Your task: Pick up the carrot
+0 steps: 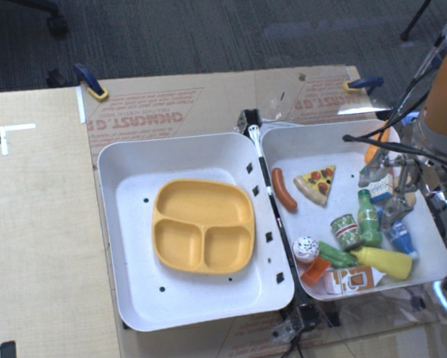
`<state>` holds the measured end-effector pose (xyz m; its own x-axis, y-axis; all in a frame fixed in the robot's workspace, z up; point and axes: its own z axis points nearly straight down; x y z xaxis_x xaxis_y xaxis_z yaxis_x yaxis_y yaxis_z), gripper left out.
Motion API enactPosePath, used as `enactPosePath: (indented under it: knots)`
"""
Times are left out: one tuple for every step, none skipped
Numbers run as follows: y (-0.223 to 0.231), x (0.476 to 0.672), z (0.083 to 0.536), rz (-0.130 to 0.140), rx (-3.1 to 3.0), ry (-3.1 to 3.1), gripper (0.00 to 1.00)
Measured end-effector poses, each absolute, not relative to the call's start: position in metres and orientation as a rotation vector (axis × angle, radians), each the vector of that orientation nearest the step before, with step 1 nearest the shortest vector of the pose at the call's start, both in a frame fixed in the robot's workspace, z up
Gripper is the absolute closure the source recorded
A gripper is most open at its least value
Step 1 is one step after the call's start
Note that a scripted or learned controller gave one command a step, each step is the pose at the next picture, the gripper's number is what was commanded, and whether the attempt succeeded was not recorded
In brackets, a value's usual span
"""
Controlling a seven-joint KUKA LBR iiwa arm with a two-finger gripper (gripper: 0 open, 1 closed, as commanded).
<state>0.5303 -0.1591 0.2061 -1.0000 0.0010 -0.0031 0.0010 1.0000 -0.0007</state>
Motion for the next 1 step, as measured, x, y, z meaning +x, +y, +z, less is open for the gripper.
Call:
enactPosePath:
  knots:
    - [-0.1986, 0.5829, 0.1639, -0.002, -0.023, 3.137, 0.00]
